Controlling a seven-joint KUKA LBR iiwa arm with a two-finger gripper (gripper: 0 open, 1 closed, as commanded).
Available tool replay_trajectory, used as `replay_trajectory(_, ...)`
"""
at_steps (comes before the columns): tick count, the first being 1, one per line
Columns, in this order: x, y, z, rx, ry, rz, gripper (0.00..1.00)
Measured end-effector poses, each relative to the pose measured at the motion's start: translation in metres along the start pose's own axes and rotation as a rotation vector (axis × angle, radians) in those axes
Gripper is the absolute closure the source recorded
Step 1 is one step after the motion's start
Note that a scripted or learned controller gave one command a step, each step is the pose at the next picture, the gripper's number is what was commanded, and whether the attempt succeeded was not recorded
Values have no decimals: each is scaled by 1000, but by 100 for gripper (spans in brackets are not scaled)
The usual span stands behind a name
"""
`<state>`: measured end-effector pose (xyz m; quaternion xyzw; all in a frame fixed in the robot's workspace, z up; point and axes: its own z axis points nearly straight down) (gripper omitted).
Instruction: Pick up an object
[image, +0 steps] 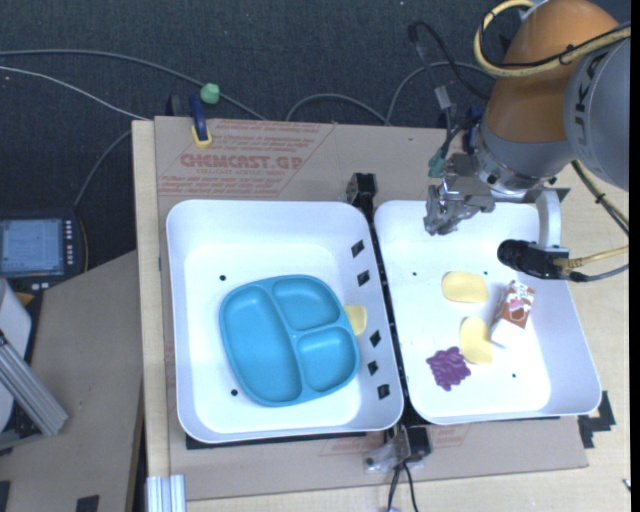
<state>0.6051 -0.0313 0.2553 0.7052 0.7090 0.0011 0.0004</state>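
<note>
White bin floor lay bare beneath my jaws near its far edge; their state stayed unreadable.

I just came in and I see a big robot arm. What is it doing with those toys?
The robot arm's gripper hangs above the back of the right bin, with nothing held yet. Below it lie a pale yellow piece, another yellow piece, a small carton and purple grapes. The left bin holds a blue divided tray. It is meant to pick one thing up.
</note>
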Motion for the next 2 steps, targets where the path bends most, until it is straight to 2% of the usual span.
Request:
replay_trajectory(1,45,-6,6,5,1,1,100)
replay_trajectory(2,97,-1,2,1,1,-1,100)
